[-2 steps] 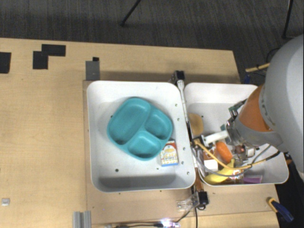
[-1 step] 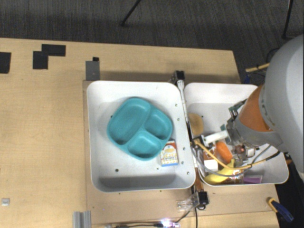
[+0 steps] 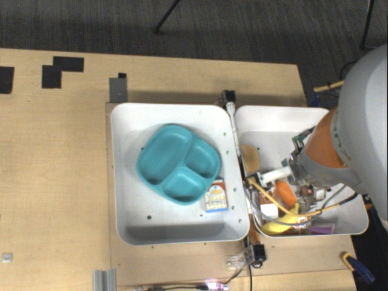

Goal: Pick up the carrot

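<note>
Carrot (image 3: 285, 193) sits in right bin (image 3: 273, 126), banana (image 3: 284, 223) at its 6 o'clock. Gripper (image 3: 301, 187) just at carrot's 3 o'clock; can't tell how it's set. Teal tray (image 3: 179, 162) in left bin (image 3: 130, 180).

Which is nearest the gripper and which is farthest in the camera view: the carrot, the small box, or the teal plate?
1. The carrot, in the right bin just left of the gripper.
2. The small box, across the divider at the left bin's near right.
3. The teal plate, in the middle of the left bin.
</note>
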Available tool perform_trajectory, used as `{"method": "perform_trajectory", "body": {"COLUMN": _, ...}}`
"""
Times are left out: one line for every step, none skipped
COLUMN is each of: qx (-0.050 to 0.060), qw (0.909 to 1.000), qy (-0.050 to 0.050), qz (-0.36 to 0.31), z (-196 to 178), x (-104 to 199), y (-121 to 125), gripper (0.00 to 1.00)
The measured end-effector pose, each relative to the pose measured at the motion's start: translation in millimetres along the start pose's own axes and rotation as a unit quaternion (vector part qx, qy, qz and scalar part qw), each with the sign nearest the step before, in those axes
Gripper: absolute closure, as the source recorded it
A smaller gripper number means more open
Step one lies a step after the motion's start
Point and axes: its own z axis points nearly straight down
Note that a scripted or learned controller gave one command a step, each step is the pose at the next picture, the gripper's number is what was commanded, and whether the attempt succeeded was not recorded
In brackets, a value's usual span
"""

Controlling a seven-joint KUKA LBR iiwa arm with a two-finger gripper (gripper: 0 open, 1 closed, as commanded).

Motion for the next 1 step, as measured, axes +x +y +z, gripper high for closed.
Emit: {"method": "perform_trajectory", "body": {"qx": -0.001, "qw": 1.0, "qy": -0.001, "qz": -0.002, "z": 0.1, "x": 0.3, "y": -0.8, "gripper": 0.0}}
